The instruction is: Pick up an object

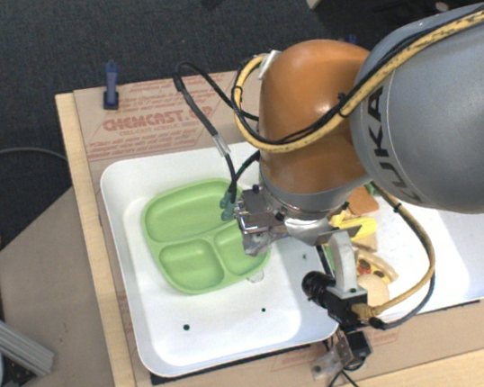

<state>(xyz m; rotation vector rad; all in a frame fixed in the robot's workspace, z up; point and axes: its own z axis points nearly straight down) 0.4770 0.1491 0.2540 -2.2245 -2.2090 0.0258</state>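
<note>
1. Camera view: the grey arm (434,112) reaches in from the right, and its orange band (313,122) hangs over the seam between the two white bins, covering much of the right bin (481,264).
2. The gripper (253,232) sits below the orange band at the right edge of the green tray; whether it is wide, narrow or holding anything cannot be told, since the wrist hides it from above.
3. A green divided tray (190,237) with three compartments lies flat in the left bin (156,338), towards its upper right part. Its right rim is just under the wrist hardware.
4. In the right bin, beside the wrist, small objects show partly: a yellow piece (359,231), an orange-brown piece (364,202) above it and a tan piece (377,271) below. What they are cannot be told.
5. Black and yellow cables (306,137) loop over the orange band.
6. The bins rest on a brown board (155,102) printed with red lettering.
</note>
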